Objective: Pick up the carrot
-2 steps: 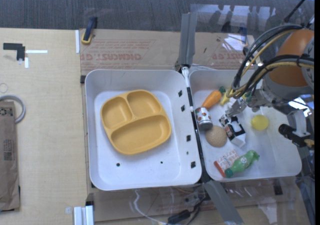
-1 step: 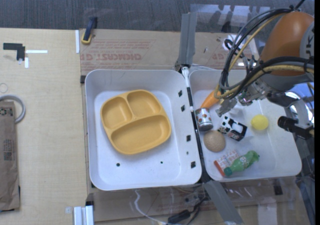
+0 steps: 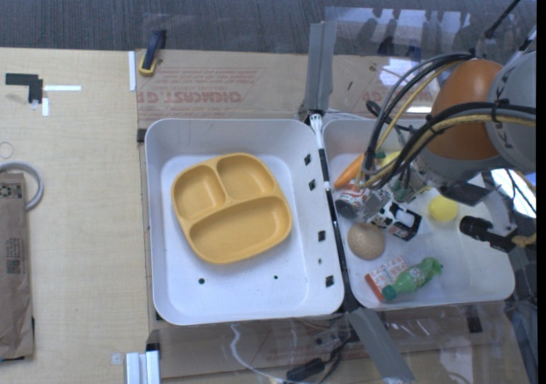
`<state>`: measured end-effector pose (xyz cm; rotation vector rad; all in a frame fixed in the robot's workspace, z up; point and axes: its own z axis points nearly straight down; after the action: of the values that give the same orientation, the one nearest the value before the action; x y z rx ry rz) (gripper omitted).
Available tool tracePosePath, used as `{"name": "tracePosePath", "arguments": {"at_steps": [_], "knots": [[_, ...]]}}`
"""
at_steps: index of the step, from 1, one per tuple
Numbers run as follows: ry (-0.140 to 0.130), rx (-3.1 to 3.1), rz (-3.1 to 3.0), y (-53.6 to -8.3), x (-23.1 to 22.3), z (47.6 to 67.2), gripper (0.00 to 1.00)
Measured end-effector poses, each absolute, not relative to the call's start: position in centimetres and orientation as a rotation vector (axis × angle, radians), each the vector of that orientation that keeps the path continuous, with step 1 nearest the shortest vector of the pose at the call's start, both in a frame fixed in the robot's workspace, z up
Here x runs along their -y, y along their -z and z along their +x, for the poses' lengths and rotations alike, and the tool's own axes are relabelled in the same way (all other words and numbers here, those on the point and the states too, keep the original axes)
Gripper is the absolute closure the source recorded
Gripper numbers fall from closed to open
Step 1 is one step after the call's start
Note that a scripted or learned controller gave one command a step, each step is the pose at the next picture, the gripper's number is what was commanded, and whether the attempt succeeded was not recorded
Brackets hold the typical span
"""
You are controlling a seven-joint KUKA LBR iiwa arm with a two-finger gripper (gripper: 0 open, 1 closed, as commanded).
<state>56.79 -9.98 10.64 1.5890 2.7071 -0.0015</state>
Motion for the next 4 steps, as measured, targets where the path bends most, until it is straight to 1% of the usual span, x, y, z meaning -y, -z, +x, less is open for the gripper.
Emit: {"name": "tracePosePath", "arguments": {"at_steps": [1,2,3,4], "knots": [[0.002,-2.704,1.594,-11.5,10.1,56.8,1.0],[0.003,-2.312,2.123,-17.8,13.4,64.9,1.0],[0.004,-2.312,2.123,-17.8,13.3,64.9,0.0],[-0.005,-2.579,1.772,-11.3,12.0,64.9,0.0]]}}
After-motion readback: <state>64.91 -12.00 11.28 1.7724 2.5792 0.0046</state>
